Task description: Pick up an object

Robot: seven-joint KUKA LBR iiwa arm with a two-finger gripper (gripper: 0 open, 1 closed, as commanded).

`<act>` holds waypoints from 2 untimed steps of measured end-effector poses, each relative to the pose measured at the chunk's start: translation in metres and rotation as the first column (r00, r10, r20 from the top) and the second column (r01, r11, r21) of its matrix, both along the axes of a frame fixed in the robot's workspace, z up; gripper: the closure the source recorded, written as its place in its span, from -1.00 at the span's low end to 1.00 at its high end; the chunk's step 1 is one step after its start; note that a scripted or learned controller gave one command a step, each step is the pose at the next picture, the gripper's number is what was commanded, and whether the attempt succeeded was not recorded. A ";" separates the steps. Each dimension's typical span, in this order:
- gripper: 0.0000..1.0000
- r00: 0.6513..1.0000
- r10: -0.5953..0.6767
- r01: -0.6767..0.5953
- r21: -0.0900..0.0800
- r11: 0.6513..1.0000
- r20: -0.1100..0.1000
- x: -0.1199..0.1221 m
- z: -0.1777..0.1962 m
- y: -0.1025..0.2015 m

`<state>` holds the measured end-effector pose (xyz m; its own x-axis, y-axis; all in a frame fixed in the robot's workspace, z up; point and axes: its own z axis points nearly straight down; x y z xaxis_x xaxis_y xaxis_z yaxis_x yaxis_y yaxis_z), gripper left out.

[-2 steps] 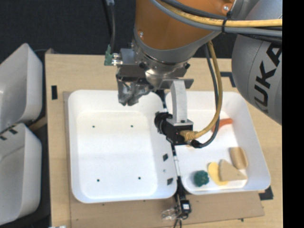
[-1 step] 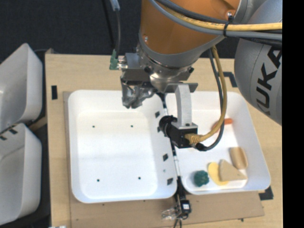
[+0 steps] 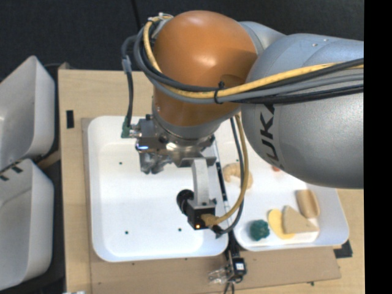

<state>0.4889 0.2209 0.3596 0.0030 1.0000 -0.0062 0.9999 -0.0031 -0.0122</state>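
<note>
Two white bins (image 3: 110,237) on brown board (image 3: 73,97), dark floor.

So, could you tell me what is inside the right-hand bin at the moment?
The right bin shows a green object, a yellow piece, a tan wedge and two tan pieces. The arm covers its far part.

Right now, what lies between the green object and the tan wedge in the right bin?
In the camera view, a flat yellow piece lies between the green object and the tan wedge, which overlaps it.
</note>
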 end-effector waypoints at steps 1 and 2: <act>1.00 1.000 0.001 -0.001 0.002 1.000 0.008 0.055 -0.062 -0.001; 1.00 1.000 0.002 -0.002 0.000 1.000 -0.001 0.081 -0.200 -0.002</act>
<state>0.5695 0.2187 0.1599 0.0015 1.0000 -0.0066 0.9999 -0.0016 -0.0136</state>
